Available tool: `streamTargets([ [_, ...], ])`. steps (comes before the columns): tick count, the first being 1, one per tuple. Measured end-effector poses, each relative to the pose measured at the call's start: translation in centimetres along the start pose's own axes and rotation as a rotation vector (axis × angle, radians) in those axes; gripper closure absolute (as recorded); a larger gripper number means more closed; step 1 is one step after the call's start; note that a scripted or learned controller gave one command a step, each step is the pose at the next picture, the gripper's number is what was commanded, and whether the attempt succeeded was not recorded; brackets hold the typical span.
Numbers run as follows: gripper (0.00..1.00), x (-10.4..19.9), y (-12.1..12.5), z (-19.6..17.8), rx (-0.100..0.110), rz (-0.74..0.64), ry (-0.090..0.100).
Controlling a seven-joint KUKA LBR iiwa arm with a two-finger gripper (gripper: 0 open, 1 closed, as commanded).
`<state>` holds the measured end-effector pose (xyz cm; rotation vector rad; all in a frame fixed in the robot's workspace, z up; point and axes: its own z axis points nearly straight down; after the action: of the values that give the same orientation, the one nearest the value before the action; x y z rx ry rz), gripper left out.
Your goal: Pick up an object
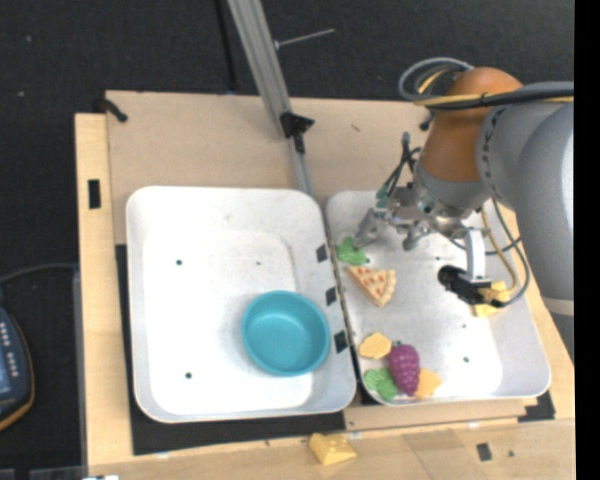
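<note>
Camera view — end effector [372,230] beside green toy [352,253], right bin [520,363] — grip state indiscernible.

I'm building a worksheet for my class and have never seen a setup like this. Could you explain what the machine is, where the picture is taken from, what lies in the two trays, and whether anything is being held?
This is one picture from a fixed camera above a bench, looking down at a slant. The grey machine with the orange band is a robot arm reaching in from the right; a program drives it to pick things up. At its end is the gripper, low over the upper left part of the right bin, close by a small green toy. I cannot make out anything held.

That bin also holds a toy pizza slice and, near its front left corner, purple grapes clustered with yellow and green pieces. The left bin holds a blue bowl. A yellow wedge lies on the bench in front of the bins.
</note>
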<state>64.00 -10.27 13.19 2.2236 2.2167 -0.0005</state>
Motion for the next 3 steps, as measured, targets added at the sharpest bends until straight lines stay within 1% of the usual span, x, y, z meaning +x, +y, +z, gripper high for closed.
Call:
streamTargets([
  [1, 1.00, -0.1, 0.1, -1.1, -0.003, 0.005, 0.001],
  [2, 1.00, -0.3, 0.4, -5.5, -0.005, 0.002, 0.001],
  [3, 1.00, -1.4, 0.4, -10.4, -0.001, 0.000, 0.000],
])
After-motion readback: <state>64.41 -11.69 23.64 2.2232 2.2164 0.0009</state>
